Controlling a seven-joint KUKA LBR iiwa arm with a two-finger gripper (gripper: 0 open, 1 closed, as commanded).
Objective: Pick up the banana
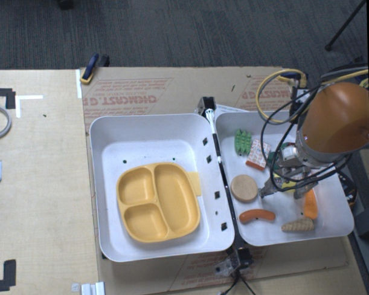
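Task thing: the banana cannot be made out for sure — a yellow sliver [286, 184] peeks from under the gripper [272, 190], in the right bin [332, 230].
Grip: whether the gripper is clenched or released cannot be told.
Gripper place: low over the right bin's middle, just right of a round tan disc [244, 188].
Near front edge: orange piece [310, 205], red sausage [257, 216], tan lumpy piece [298, 226].
Far corner: green block [242, 142].
Left bin [109, 237]: holds a yellow divided plate [157, 202].

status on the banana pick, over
gripper over right bin, beside disc. yellow bit under it, cannot tell if banana. sausage and carrot close by.
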